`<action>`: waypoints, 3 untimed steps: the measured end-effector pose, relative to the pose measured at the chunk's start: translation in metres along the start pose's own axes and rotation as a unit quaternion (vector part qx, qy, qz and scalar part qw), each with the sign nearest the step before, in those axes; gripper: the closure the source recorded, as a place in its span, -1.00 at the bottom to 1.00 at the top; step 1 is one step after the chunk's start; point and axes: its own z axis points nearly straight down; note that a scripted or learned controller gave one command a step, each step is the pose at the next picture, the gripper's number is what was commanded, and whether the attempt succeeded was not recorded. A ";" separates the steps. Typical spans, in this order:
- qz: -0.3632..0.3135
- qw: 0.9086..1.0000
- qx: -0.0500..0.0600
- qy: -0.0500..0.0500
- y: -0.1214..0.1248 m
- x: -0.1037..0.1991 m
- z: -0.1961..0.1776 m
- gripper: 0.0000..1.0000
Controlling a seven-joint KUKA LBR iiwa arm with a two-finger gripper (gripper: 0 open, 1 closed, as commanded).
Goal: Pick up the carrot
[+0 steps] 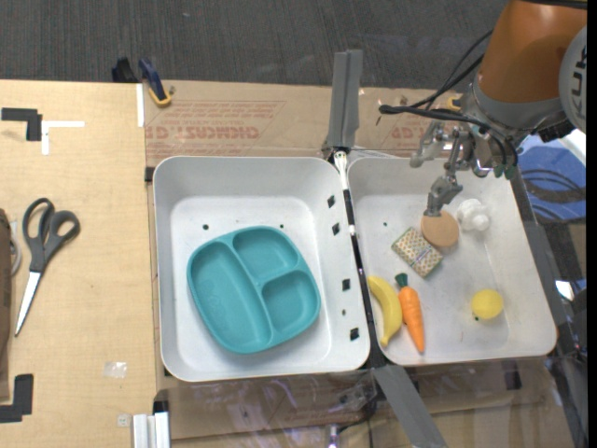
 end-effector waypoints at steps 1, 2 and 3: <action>-0.005 1.000 0.000 0.000 -0.009 0.048 0.116 -1.00; -0.006 1.000 0.001 -0.003 -0.008 0.046 0.106 1.00; 0.110 0.994 0.000 0.001 -0.015 0.106 0.117 1.00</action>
